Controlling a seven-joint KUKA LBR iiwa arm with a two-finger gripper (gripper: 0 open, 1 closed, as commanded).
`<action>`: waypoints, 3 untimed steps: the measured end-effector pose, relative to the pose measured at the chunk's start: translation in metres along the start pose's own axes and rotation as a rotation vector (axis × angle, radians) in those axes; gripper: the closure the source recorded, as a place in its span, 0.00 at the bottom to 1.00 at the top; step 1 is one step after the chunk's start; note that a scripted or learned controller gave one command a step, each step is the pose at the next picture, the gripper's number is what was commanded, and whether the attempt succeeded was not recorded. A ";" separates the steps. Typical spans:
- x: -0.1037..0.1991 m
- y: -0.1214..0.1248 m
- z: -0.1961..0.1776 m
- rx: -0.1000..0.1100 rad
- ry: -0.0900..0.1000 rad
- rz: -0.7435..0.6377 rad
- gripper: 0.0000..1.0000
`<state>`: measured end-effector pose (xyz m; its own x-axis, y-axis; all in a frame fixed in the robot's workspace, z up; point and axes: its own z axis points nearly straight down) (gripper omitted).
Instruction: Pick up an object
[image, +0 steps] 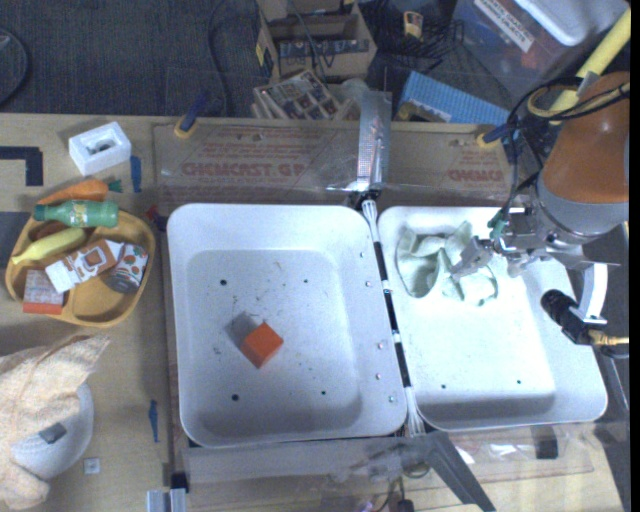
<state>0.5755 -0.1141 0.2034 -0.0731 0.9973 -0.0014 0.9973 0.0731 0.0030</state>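
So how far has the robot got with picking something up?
Nothing looks picked up yet. The gripper sits low in the right bin, right at a crumpled pale green cloth, so it seems to be mid-attempt there; whether it has a hold is unclear. An orange block lies untouched in the left bin. Lifting an object clear is still left.

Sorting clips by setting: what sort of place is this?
Probably a robotics lab bench: two white bins, a grey and orange arm, loose cables behind, and a bowl of toy food.

Orange block (263, 344) in left bin (200, 240); pale cloth (430, 260) in right bin (520, 390).
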 end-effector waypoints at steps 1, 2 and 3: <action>-0.041 0.028 0.110 -0.010 -0.002 -0.058 0.00; -0.044 0.029 0.099 -0.015 -0.004 -0.054 1.00; -0.046 0.029 0.089 -0.018 -0.006 -0.050 1.00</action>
<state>0.6079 -0.1580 0.1150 -0.1225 0.9924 -0.0079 0.9922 0.1226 0.0209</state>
